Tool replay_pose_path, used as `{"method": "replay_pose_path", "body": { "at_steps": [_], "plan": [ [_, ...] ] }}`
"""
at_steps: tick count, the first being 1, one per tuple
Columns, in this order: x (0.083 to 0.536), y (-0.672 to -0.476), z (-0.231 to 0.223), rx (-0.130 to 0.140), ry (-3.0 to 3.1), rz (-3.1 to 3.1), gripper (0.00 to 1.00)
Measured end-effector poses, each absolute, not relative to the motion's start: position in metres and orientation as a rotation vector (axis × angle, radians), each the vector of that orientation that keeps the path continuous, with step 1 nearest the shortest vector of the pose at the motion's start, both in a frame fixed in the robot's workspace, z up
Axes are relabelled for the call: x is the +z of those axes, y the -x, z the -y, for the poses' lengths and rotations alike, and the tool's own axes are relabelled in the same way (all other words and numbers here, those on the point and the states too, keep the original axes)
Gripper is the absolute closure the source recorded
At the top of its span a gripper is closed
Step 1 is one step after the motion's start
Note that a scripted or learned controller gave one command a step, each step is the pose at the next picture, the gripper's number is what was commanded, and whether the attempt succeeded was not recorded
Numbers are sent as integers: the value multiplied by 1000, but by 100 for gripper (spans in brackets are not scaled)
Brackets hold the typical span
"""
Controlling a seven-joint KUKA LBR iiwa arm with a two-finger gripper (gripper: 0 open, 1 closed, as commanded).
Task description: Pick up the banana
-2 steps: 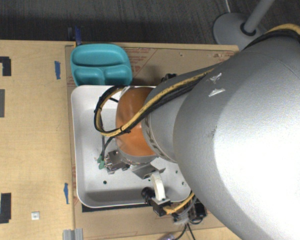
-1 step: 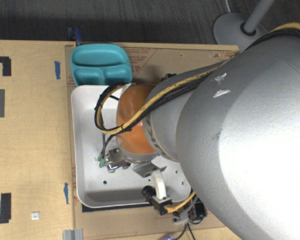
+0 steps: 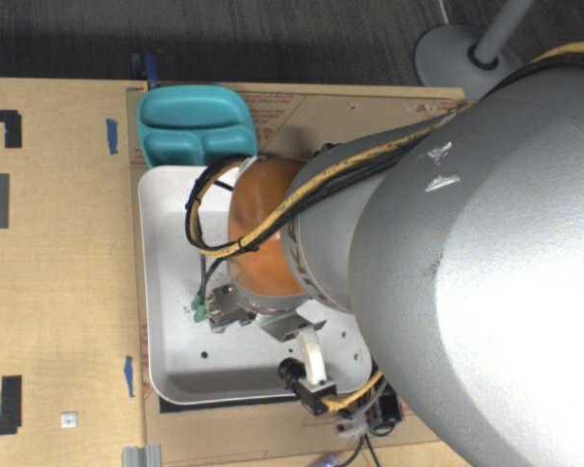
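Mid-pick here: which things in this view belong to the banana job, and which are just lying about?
Job:
- arm, reaching down into the white bin; the hand is hidden beneath the wrist
- banana: I can't see it, possibly under the arm

Lying about:
- teal plastic tray at the bin's far edge
- blue tape marks on the bench

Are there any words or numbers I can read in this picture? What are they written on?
No text here can be read.
Faint reddish print runs along the cardboard sheet beside the teal tray: too blurred to read.
The white bin, the grey arm and its orange band show no letters or numbers.
The blue tape marks on the bench carry no writing.
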State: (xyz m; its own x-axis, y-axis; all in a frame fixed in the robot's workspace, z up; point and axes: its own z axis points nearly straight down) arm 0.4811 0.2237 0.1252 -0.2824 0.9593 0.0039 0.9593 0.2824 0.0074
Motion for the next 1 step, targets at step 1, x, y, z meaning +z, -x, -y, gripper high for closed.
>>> {"method": "replay_pose_path", "body": {
  "at_steps": [1],
  "plan": [
    [135,-482,-224,15,-1881,-2513,100]
  ]
}}
